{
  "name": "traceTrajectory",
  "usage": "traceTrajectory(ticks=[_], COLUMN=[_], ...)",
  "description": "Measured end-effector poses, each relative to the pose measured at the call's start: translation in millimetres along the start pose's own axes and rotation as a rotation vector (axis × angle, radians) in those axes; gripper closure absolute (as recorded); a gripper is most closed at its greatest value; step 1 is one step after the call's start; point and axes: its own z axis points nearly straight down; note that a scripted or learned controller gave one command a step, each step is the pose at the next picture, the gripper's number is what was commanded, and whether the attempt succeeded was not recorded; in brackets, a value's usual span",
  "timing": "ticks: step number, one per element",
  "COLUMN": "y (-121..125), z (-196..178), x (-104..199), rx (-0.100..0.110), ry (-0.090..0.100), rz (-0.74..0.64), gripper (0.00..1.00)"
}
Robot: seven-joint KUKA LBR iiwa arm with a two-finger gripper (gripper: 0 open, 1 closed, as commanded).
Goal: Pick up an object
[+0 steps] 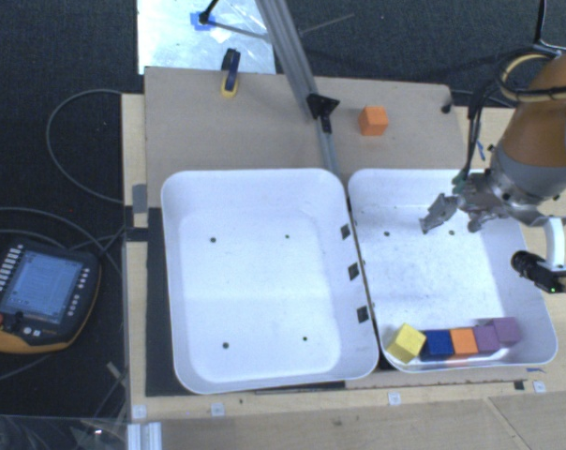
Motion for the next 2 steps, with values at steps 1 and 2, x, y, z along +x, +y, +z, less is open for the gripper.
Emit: traceTrajectory(ticks=[1,2], y=[-60,-54], z=[106,103], x=[-13,36], rx=[0.006,0.001], ry=[0.001,0.003], rz=[0.007,-0.003], gripper=[0.0,0.0])
